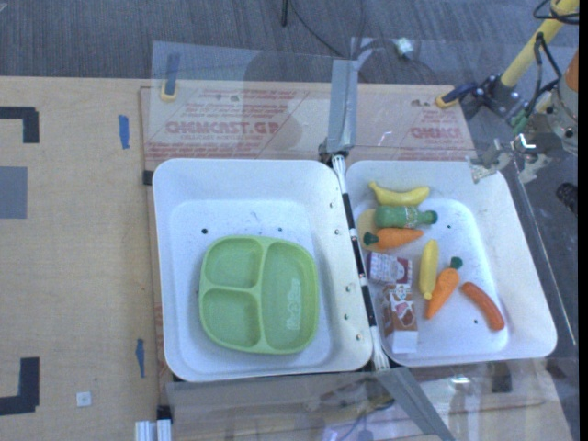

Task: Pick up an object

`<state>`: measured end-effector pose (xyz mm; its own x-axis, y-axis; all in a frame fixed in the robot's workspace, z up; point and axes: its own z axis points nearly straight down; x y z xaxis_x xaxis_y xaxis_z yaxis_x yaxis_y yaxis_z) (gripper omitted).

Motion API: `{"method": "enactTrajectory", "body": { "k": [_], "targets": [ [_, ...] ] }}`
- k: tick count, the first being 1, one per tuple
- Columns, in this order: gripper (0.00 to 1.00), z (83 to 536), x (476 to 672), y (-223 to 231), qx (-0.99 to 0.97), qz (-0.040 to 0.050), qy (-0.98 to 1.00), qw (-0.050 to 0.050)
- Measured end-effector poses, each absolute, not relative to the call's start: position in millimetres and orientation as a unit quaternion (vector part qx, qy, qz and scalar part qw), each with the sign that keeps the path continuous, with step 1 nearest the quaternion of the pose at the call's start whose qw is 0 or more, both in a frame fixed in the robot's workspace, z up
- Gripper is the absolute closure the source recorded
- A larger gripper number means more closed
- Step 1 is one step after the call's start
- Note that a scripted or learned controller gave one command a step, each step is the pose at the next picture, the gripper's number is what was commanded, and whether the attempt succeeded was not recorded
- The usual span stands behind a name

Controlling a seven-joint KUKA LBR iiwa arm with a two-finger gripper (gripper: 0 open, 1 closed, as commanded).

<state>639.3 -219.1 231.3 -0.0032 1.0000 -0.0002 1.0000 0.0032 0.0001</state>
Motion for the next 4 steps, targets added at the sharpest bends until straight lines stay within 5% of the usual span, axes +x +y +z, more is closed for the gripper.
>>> {"method": "enactTrajectory", "body": {
  "k": [1, 2, 3, 4],
  "targets": [
    [0.0, 96, 603.9, -198, 0.671, 0.0005, 0.741, 0.001],
    [0.0, 88, 569.2, -142, 0.678, 0.0019, 0.735, 0.004],
    [0.0, 88, 569.3, -142, 0.678, 0.0019, 0.735, 0.004],
    [1.0, 100, 570.8, -145, 0.679, 0.0025, 0.734, 0.008]
  ]
}}
